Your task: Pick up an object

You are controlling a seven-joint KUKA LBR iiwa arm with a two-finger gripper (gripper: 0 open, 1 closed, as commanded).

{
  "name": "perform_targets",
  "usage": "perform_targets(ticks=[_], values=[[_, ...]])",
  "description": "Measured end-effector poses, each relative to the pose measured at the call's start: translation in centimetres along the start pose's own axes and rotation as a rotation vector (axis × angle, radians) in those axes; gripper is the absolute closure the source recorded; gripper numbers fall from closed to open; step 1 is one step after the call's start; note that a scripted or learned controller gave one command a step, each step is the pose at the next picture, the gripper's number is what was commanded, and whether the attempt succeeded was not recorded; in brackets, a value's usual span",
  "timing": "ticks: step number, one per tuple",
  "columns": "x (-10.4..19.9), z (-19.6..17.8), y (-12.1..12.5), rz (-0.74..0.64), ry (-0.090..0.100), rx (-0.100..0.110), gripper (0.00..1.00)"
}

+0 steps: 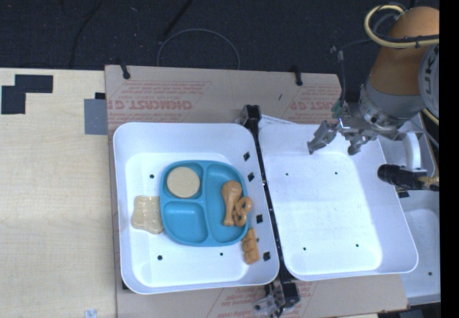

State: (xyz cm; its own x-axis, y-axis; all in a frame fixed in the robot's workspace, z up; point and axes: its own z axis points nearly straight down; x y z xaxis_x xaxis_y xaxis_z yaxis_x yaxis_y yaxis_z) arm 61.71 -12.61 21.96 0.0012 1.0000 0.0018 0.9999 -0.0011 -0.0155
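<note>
My gripper (pixel 337 141) hangs over the far edge of the right bin (pixel 337 252), fingers spread apart with nothing between them. In the left bin (pixel 136 159) lies a blue divided tray (pixel 197 227). A round tan cookie (pixel 182 181) rests in its upper left compartment. A tan drumstick-shaped piece (pixel 231 199) and a small pretzel (pixel 243 209) lie in the right compartment. A pale toast-like slice (pixel 148 214) lies on the bin floor left of the tray. A small brown piece (pixel 250 246) lies just off the tray's lower right corner.
A black divider (pixel 262 187) runs between the two bins. Both sit on a cardboard sheet (pixel 186 97) on the light wooden bench (pixel 50 194). Dark floor with cables lies beyond the bench.
</note>
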Motion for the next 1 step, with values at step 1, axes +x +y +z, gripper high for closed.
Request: perform_targets(ticks=[1], values=[[0.0,-0.84,0.25,-0.002,-0.002,-0.014,0.0]])
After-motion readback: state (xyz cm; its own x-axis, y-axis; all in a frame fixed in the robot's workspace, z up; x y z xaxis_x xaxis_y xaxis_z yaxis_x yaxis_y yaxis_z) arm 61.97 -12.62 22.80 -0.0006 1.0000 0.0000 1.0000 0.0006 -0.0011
